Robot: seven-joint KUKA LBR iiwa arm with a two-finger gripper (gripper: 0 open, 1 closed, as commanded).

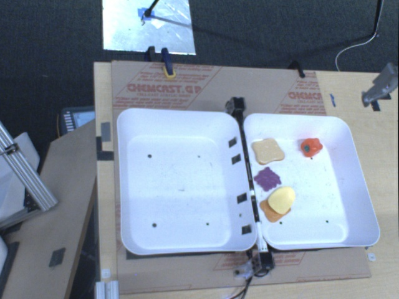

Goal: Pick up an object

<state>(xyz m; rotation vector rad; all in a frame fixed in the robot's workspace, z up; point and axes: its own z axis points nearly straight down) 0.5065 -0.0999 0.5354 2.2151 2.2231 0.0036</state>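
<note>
The right bin holds several small items along its left half. A tan bread slice lies near the divider, with a red tomato-like piece to its right. Below the bread sits a purple clump. Further down, a yellow piece rests partly on an orange piece. My gripper shows as a grey shape at the right edge, above and beyond the bin's far right corner, well apart from every item.
The left bin sits beside the right one, joined by a black clipped divider. A shiny metal plate lies beyond the bench. A white cable loops at the upper right.
</note>
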